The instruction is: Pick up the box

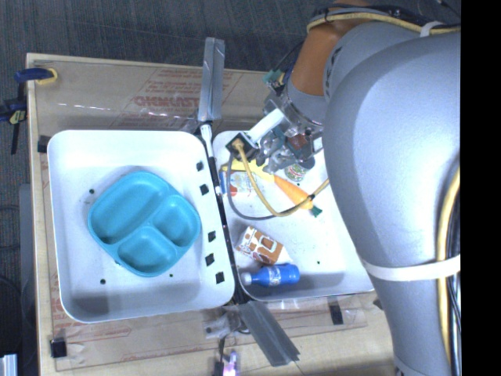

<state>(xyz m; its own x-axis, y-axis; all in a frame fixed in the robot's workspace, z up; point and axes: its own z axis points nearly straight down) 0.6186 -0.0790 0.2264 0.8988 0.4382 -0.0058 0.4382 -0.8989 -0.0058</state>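
Note:
The box (259, 246) is a small brown and white carton lying flat in the right bin (333, 269), toward its front left. My gripper (275, 153) hangs over the back of that bin, well behind the box and apart from it. The wrist and its cables crowd the gripper. A small round thing with a green and red label (299, 167) sits right at the gripper; whether it is held is unclear.
A blue bottle (272, 275) lies just in front of the box. An orange carrot-like item (290, 188) and a yellow cable loop (262, 198) lie behind the box. The left bin (70, 171) holds a blue divided plate (145, 222). The arm covers the right bin's right side.

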